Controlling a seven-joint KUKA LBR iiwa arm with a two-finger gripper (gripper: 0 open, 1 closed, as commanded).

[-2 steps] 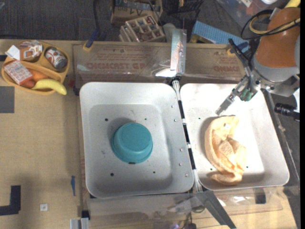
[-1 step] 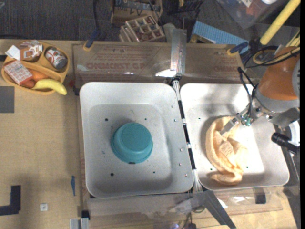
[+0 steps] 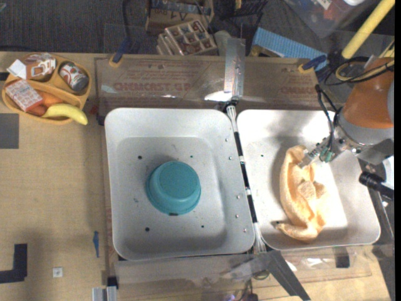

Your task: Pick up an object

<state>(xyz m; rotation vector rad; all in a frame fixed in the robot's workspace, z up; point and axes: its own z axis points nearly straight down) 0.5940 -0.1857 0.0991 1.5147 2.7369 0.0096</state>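
Camera view: the hand is low in the right bin, touching the top of the orange cloth; its state I cannot tell. A teal bowl sits upside-down in the left bin.

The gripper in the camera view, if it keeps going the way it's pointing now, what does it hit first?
Probably the orange cloth in the right bin: the gripper points down-left with its tip right at the cloth's upper end. Depth is unclear, so contact is uncertain.
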